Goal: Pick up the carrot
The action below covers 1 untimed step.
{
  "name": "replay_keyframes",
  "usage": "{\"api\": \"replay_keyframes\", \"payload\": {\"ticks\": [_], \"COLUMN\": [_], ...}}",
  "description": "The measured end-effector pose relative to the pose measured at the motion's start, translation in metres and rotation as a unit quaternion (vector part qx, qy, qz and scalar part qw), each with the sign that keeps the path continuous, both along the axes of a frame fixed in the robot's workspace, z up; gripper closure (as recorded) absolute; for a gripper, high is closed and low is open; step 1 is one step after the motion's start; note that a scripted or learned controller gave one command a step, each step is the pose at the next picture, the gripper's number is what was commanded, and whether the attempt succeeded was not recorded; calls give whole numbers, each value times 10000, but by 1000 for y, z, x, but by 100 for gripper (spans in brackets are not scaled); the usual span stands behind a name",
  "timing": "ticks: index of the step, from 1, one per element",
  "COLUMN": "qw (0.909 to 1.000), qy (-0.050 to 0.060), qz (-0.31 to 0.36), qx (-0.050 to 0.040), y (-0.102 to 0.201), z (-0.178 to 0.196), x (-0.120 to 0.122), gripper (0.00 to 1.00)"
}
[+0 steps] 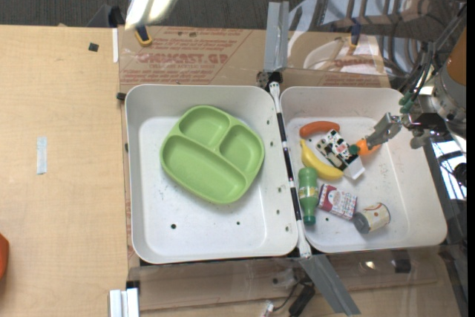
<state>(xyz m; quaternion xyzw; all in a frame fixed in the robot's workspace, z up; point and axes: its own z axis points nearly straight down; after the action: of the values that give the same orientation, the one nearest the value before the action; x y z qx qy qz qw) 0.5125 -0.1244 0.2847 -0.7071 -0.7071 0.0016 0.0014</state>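
Several items crowd the carrot (pixel 367 147): banana (pixel 319 162), bottle (pixel 307 194), carton (pixel 338 202).

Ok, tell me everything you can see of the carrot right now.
The carrot is small, orange and looks like a plastic toy, with a bit of green at its left end. It lies in the right bin, toward the upper right of the pile, beside the black-and-white toy and above the white block. The hand is right at its upper right end; whether it grips the carrot is unclear.
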Motion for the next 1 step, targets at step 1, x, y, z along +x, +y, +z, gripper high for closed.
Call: {"api": "replay_keyframes", "payload": {"ticks": [1], "qw": [9993], "qy": [-52], "qz": [361], "qx": [-12], "y": [-38], "z": [-161], "x": [47], "gripper": [0]}}
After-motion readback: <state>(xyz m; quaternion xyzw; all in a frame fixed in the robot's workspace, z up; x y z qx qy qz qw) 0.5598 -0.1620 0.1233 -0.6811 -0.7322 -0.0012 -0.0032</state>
